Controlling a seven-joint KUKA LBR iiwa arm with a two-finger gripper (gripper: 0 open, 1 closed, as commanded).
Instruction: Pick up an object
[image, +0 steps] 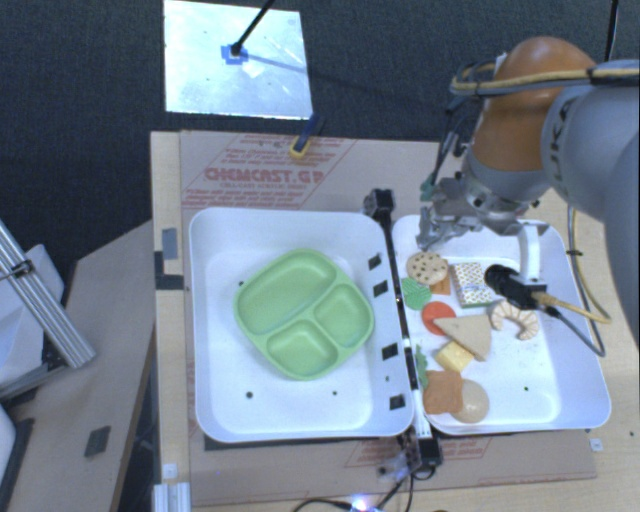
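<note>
**Gripper low at the right bin's 11 o'clock corner**

The gripper (430, 236) hangs at 11 o'clock in the right bin (575, 400); the arm's bulk covers much of it, so I cannot tell whether it is apart or together. A cookie (427, 267) lies just at its 6 o'clock; whether the two touch is unclear. A square cracker (472, 283) sits at the cookie's 4 o'clock. A green piece (414, 295) at the bin's 9 o'clock wall is partly hidden and hard to name. A red slice (437, 314), a tan wedge (466, 335), a yellow block (455, 357) and a brown slice (443, 392) crowd together, running down toward 7 o'clock. The left bin (215, 400) holds a green plate (300, 315).
</note>
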